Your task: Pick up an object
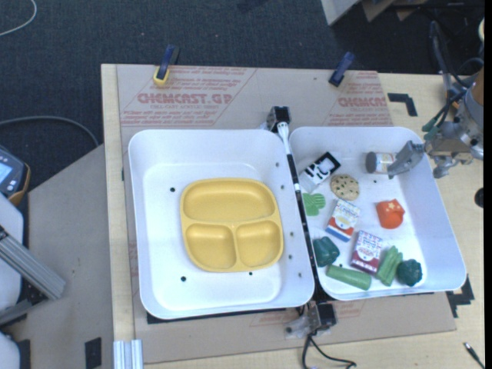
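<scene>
My gripper (424,162) hangs over the back right part of the right bin (450,233), open with nothing between its fingers. Just left of its left finger (404,158) lies a small grey cylinder (376,161). In front of the gripper sits an orange-red toy (390,214). Further left are a cookie (345,186), a black-and-white card (321,167), a light green piece (313,203) and a small carton (342,221). Near the bin's front lie a red box (367,252), a dark green pepper (325,250), a green cucumber (348,276) and a broccoli (410,271).
The left bin (150,206) holds a yellow divided plate (231,223). Black clips (278,118) join the bins where they meet. Clamps (164,66) hold the cardboard sheet at the back. Cables run beside the arm at the right.
</scene>
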